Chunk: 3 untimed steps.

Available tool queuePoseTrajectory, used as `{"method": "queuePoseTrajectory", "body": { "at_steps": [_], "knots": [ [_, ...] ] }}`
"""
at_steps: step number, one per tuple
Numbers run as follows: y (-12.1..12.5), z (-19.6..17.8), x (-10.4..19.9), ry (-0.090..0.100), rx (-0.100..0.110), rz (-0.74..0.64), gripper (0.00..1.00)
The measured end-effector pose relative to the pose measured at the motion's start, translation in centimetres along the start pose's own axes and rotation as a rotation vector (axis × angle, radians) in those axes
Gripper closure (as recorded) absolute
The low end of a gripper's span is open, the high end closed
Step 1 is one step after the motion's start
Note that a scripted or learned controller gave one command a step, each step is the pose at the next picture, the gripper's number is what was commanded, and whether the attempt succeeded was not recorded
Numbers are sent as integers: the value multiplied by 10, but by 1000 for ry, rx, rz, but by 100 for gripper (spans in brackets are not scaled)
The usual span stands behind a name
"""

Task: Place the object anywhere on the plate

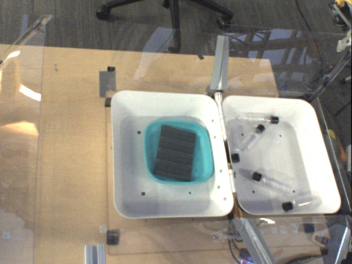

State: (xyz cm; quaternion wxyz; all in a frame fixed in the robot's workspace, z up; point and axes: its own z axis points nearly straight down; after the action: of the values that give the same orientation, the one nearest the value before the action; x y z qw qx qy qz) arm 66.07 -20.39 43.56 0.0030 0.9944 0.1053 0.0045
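A turquoise plate (204,150) lies in the left white bin (129,164). On it rests a dark grey ribbed block (175,153), lying flat and slightly tilted, well inside the plate's rim.
The right white bin (308,147) holds several clear tubes with black caps (258,128), scattered around its floor. A metal divider bar (220,65) runs from the bins' joint toward the back. An office chair base (170,4) stands on the carpet beyond the bench.
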Motion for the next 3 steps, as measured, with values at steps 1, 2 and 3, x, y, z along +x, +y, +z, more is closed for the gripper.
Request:
{"method": "queuePoseTrajectory", "body": {
  "at_steps": [1,2,3],
  "knots": [
    [0,-1,3,2,0,-1,0],
    [-8,-1,-38,-1,2,3,0],
    [-34,-3,-169,0,1,6,0]
  ]
}}
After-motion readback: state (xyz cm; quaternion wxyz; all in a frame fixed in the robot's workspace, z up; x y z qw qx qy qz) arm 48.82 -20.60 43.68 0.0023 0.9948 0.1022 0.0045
